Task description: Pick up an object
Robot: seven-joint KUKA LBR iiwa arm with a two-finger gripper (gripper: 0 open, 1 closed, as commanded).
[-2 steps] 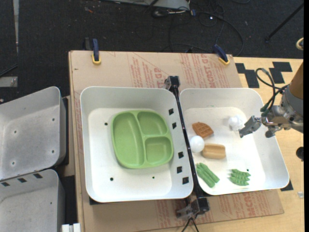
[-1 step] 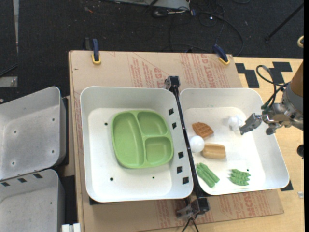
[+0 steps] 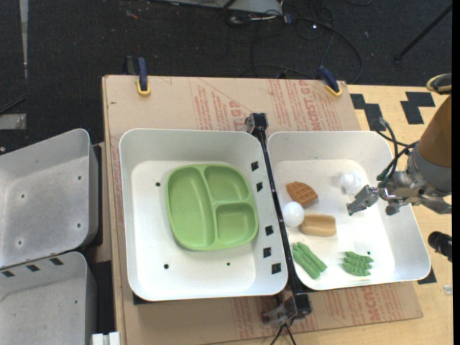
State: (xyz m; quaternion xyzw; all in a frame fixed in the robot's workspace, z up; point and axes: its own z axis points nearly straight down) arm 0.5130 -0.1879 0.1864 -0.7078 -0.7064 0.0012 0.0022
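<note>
My gripper (image 3: 374,204) hangs over the right side of the right bin (image 3: 323,144), its two dark fingers spread open with nothing between them. A small white object (image 3: 350,182) lies just up and left of it. Further left are a brown waffle piece (image 3: 302,192), a white ball (image 3: 293,213) and a tan bread-like piece (image 3: 318,225). Near the bin's front lie a green pea pod (image 3: 309,259) and a second green vegetable (image 3: 356,263).
The left bin (image 3: 144,264) holds a green divided plate (image 3: 213,207). A black divider (image 3: 272,200) runs between the bins. White trays (image 3: 43,192) sit off the bench at the left. The grey arm (image 3: 435,157) comes in from the right.
</note>
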